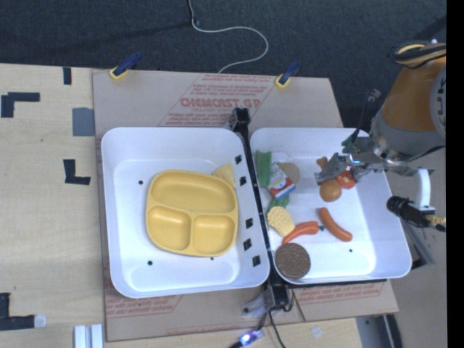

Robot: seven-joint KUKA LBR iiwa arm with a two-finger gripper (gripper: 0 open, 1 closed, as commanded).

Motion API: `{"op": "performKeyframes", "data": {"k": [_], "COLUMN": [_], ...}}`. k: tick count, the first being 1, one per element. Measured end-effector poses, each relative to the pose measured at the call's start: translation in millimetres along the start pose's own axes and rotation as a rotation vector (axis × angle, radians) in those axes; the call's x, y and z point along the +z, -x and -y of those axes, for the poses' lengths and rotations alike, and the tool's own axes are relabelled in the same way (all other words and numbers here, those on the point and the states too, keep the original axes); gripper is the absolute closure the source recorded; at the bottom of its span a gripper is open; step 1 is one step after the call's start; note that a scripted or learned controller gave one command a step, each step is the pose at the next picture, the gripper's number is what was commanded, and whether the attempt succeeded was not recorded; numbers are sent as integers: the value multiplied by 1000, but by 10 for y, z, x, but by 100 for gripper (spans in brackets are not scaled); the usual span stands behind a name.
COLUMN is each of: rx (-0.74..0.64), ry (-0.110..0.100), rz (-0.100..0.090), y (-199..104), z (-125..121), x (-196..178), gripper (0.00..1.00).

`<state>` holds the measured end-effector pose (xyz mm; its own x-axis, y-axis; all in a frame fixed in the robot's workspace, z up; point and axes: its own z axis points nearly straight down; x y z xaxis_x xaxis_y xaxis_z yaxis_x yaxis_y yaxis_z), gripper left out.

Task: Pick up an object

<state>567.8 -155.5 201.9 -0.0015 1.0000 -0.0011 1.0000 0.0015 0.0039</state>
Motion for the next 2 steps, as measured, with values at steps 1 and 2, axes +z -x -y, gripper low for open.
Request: {"op": "performKeyframes", "data": {"k": [1,2], "rx": [0,-4], "ry": [-2,-6], "rz": [-1,-3], "y": [-5,-551], "z": [-8,126], "x": [-239,-326], "gripper": [100,100]}}
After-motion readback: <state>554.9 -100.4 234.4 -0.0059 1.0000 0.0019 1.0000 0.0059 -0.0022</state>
